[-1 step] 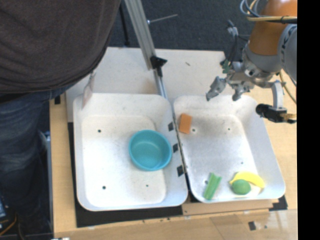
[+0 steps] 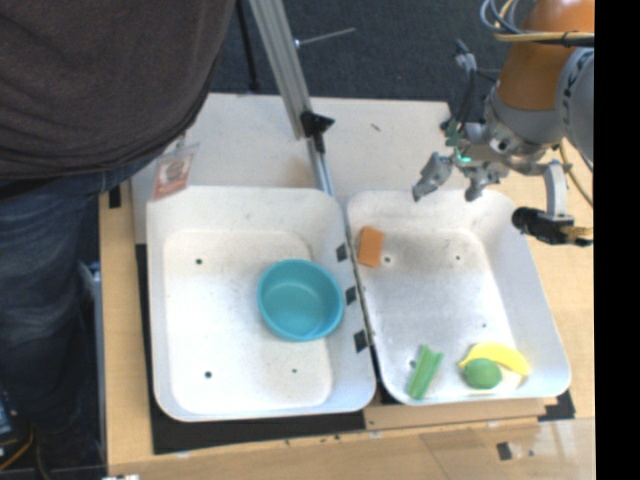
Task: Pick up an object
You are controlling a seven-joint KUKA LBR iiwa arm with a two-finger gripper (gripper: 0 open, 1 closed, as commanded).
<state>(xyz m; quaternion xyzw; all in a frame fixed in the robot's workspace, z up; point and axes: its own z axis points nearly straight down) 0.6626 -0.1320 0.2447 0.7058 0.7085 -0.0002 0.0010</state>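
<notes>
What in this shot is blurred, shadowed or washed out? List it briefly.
Camera view: the gripper and its fingers look soft and small, hard to read; the right bin and left bin are evenly lit with mild shading in their floors; the blue bowl casts little shadow; the dark cloth top left shows little detail; no strong glare.

I see a pale wooden bench (image 2: 400, 128) under even light, with dark carpet (image 2: 400, 38) beyond its far edge. A metal post (image 2: 285, 58) rises at a slant from the bench's middle. A person (image 2: 90, 88) in a dark sweater and jeans stands at the left edge.
</notes>
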